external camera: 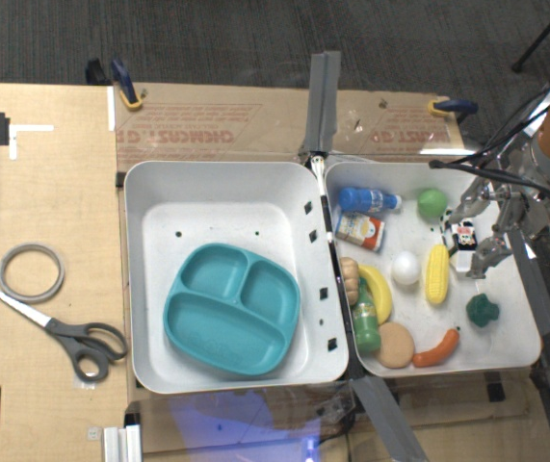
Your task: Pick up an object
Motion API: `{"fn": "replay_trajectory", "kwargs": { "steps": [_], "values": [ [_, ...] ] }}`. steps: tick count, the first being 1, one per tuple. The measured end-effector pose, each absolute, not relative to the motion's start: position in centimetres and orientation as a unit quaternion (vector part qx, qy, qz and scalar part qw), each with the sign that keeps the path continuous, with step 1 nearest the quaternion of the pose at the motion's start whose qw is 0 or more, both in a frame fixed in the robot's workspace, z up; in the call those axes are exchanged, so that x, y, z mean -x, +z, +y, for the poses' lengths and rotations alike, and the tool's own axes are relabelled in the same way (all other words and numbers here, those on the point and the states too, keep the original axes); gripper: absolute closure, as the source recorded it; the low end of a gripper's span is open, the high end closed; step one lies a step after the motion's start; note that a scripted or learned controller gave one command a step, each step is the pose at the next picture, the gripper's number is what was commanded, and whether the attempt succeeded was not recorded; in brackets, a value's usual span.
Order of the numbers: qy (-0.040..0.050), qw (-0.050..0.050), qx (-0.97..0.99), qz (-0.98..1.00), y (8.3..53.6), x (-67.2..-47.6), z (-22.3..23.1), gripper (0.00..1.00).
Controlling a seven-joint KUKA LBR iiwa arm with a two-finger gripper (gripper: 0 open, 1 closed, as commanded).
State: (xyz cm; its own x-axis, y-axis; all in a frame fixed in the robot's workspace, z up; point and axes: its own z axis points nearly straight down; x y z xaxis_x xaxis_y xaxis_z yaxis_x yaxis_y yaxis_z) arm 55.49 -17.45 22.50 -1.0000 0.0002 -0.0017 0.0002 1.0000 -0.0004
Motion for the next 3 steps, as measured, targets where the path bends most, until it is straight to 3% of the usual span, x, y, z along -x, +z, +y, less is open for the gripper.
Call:
{"fn": "replay_trajectory", "kwargs": {
  "steps": [1,2,3],
  "values": [
    [-0.0004,0.001,0.044,0.999,9.2,-47.8,-18.6,0.00],
    [0.0002,0.001,-0.008,1.000,9.2,-48.6,-11.4,0.00],
    [0.0000,0.000,-0.059,0.998,9.1,-47.8,-9.8,0.00]
  ]
}}
